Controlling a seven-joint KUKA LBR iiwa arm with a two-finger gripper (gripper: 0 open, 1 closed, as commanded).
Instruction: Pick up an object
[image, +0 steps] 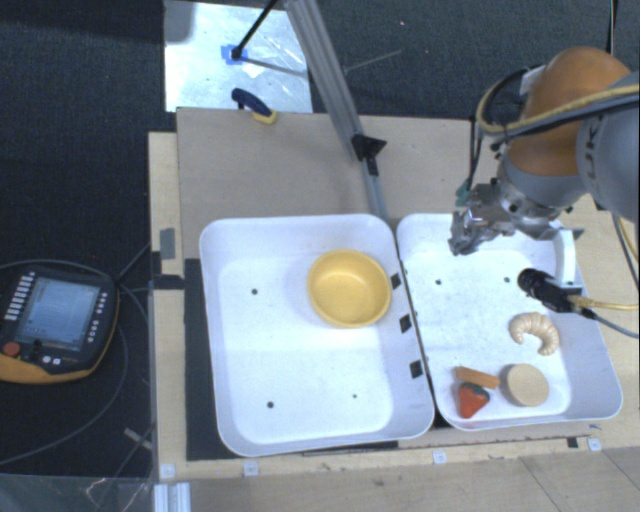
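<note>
My gripper (465, 238) hangs over the far left part of the right bin (440, 300), above bare white floor, with nothing visible between its fingers. A beige croissant (535, 331) lies near the bin's right wall. At the front sit a round tan disc (524, 385) and a red and orange carrot-like toy (473, 393). A yellow bowl (348, 288) stands upright in the left bin (260, 370), near its far right corner.
A grey pole (345, 105) slants across the bench behind the bins. A teach pendant (52, 320) lies on the floor at left. The bins' rims meet in the middle, with black clips along the seam.
</note>
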